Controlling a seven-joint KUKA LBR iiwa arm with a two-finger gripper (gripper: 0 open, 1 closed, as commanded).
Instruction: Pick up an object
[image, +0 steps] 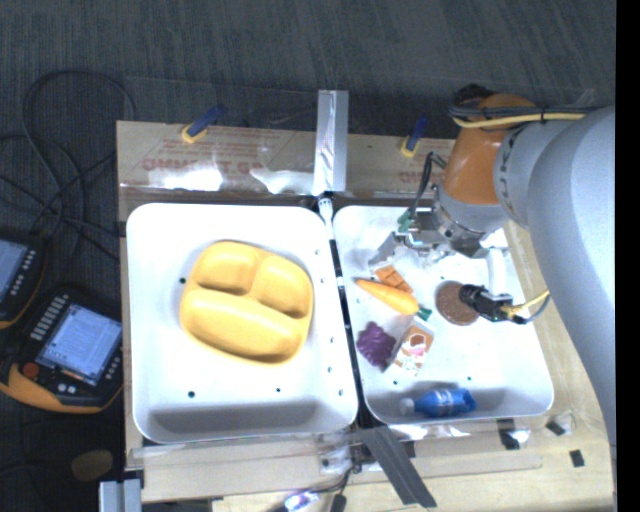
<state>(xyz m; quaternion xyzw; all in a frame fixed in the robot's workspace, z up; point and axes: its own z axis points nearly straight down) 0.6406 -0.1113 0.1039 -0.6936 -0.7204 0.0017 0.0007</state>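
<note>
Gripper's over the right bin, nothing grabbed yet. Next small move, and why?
Probably shift the gripper slightly toward the bin's near side and lower it onto the carrot. It hovers at the far end of the right bin with nothing visibly between its fingers, and the carrot is the closest item, with bare floor on its near side. Grip success is uncertain.

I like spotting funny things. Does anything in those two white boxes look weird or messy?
A little. The left bin holds just one big yellow bread-shaped thing. The right bin is a jumble: a toy carrot, a purple clump, a small card, a brown disc, and a blue bottle lying on its side. Nothing looks spilled or broken.
</note>
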